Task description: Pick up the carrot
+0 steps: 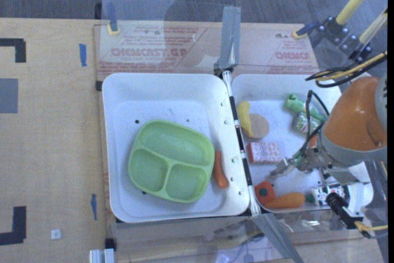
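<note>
From my end the arm [352,126] came in from the right, its orange band sitting big and blurry right up near the camera. The wrist angled down and leftward, and the gripper [289,166] hung low at the end of it. Couldn't really make out much detail down there, honestly.
</note>
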Robot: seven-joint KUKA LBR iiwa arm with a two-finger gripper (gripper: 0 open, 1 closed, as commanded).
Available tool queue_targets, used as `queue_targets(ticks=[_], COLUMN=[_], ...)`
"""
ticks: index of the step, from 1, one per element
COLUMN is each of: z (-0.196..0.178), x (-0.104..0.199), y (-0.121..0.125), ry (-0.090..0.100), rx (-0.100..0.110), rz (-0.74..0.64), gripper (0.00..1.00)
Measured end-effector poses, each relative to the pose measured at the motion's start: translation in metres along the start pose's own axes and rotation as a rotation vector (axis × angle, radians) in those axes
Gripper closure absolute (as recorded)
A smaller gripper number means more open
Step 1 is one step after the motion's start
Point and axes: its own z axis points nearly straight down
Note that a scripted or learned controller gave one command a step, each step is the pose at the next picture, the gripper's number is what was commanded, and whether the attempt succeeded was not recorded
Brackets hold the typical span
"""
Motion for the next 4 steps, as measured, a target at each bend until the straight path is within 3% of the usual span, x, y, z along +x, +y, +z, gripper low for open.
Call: queue_targets(ticks=[1, 2, 3, 4], z=[-0.016, -0.026, -0.085, -0.139], x=[-0.04, -0.04, -0.086, -0.067], y=[-0.007, -0.006, 0.029, 0.026], ry=[0.002, 0.0, 0.0, -0.001], rx=[0.004, 0.002, 0.003, 0.004], rz=[0.015, 0.017, 0.054, 0.21], gripper=[0.0, 1.0, 1.0, 1.0])
